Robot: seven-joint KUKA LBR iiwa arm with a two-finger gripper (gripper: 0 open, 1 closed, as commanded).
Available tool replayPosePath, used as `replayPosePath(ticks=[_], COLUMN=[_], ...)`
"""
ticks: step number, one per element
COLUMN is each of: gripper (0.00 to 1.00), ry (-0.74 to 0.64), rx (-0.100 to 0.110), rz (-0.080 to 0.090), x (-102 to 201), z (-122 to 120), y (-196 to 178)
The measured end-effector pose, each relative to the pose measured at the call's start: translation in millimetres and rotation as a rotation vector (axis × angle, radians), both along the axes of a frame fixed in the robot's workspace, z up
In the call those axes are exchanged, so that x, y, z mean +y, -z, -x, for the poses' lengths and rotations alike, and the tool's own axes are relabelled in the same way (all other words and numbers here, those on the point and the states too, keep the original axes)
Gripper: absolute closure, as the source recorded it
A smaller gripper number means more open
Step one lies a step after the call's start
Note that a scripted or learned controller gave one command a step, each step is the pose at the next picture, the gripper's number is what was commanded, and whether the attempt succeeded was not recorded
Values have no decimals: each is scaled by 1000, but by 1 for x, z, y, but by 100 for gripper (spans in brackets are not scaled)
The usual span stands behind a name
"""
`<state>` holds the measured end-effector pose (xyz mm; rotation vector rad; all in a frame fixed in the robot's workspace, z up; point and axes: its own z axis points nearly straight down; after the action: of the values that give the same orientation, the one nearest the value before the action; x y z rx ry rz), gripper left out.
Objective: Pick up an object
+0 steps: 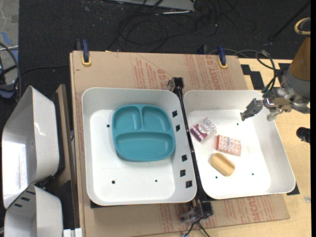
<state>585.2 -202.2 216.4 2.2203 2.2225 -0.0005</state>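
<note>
My gripper (260, 110) hangs over the far right part of the right bin (276, 132), its two fingers spread wide with nothing between them. I judge this the approach step, before any grasp. Ahead of the fingers and toward the bin's near side lie a purple packet (203, 129), a red-patterned packet (228, 144) and, nearest the front wall, a tan bun-like piece (222, 164). Next I must choose one, centre above it and descend.

The brown surface (148, 70) is carrying two white bins lying side by side. The left bin (94, 147) is touching the right bin (276, 181) along its edge; two clamps (86, 53) are gripping the surface's far edge beyond the left bin.
</note>
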Motion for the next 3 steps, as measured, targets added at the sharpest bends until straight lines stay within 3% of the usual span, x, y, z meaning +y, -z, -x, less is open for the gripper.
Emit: replayPosePath(ticks=[2,3], gripper=[0,100], ry=[3,1], rx=[-1,-4], rz=[0,1], x=[4,4], z=[0,-1], y=[115,103])
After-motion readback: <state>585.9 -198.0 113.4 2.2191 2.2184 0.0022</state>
